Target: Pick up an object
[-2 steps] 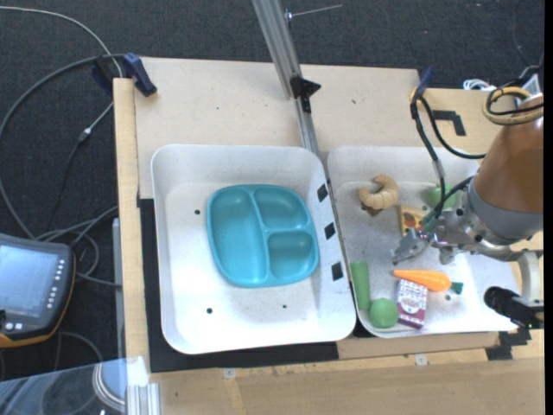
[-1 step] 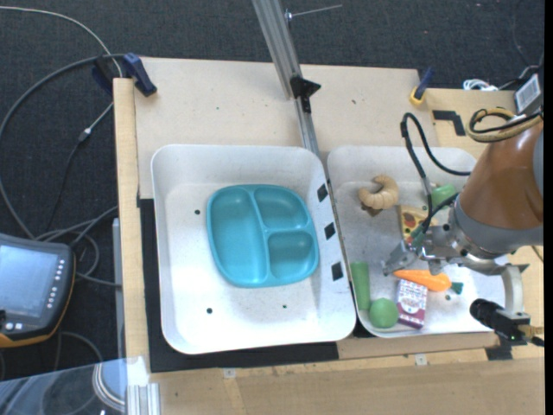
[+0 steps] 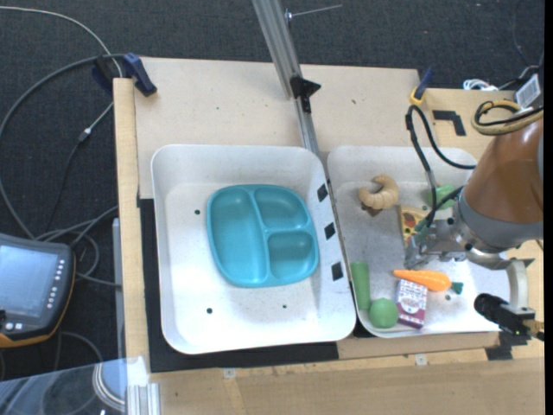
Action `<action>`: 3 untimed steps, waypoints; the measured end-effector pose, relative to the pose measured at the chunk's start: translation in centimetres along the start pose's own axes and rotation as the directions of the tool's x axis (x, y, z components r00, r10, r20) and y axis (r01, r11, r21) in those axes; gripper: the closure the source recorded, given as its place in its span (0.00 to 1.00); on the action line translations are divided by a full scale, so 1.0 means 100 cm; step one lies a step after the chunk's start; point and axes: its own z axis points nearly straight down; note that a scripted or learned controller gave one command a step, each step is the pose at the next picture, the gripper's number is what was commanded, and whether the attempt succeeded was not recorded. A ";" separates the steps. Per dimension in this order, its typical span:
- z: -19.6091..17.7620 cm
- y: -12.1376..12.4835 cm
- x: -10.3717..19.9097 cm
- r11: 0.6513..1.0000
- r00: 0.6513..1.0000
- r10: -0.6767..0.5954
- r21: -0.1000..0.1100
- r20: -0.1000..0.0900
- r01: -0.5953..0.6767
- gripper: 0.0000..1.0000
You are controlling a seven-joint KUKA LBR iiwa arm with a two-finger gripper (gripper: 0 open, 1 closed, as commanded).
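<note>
My gripper point(image 3: 423, 251) hangs low over the middle of the right bin point(image 3: 363, 158), with the grey arm and its orange band coming in from the right. Just below the gripper lies an orange carrot point(image 3: 422, 278). A small yellow and red item point(image 3: 408, 223) sits right at the gripper's left side. A tan pastry-shaped toy point(image 3: 379, 194) lies farther up and to the left. At the bin's near edge are a red and white packet point(image 3: 412, 303), a green ball point(image 3: 383, 312) and a green stick point(image 3: 359, 279). Nothing shows between the fingers.
The left bin point(image 3: 173, 232) holds a teal divided plate point(image 3: 262, 234). A metal pole point(image 3: 281, 41) slants down to the gap between the bins. A green piece point(image 3: 445, 195) peeks out beside the arm. Black cables point(image 3: 423, 158) trail over the right bin's far side.
</note>
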 end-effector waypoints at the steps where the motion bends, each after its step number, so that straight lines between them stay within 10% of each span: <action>1: -0.060 0.003 0.008 1.000 1.000 -0.002 -0.007 0.003 0.002 1.00; 2: -0.042 0.003 0.009 1.000 1.000 0.000 0.005 0.000 0.000 1.00; 3: -0.048 0.004 0.073 1.000 1.000 -0.006 0.003 -0.002 0.006 1.00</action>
